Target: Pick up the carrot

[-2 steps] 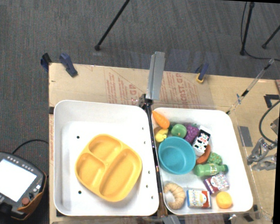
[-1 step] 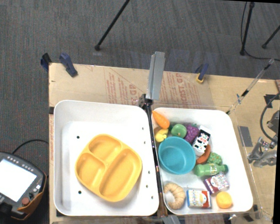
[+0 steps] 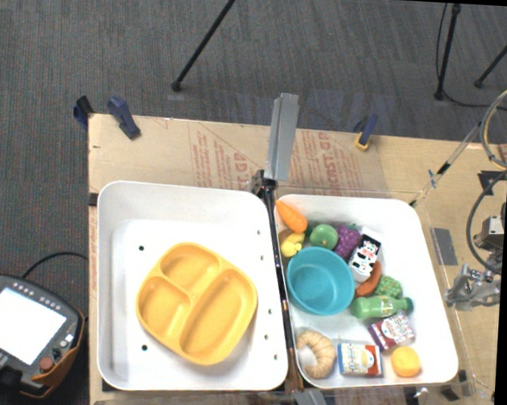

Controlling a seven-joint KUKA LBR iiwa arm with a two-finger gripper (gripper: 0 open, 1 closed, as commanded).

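The carrot (image 3: 290, 215) is a short orange piece that lies in the far left corner of the right bin (image 3: 432, 253), close against the wall between the two bins. A small yellow toy (image 3: 292, 244) lies just in front of it. A green apple (image 3: 324, 236) sits to its right. Nothing covers the carrot.
The right bin is crowded: a blue bowl (image 3: 319, 280), purple grapes (image 3: 347, 240), a cow-patterned carton (image 3: 365, 255), a green bottle (image 3: 381, 303), a pastry (image 3: 317, 352), a small box (image 3: 358, 360) and an orange fruit (image 3: 406, 362). The left bin (image 3: 126, 232) holds a yellow divided plate (image 3: 197, 301).
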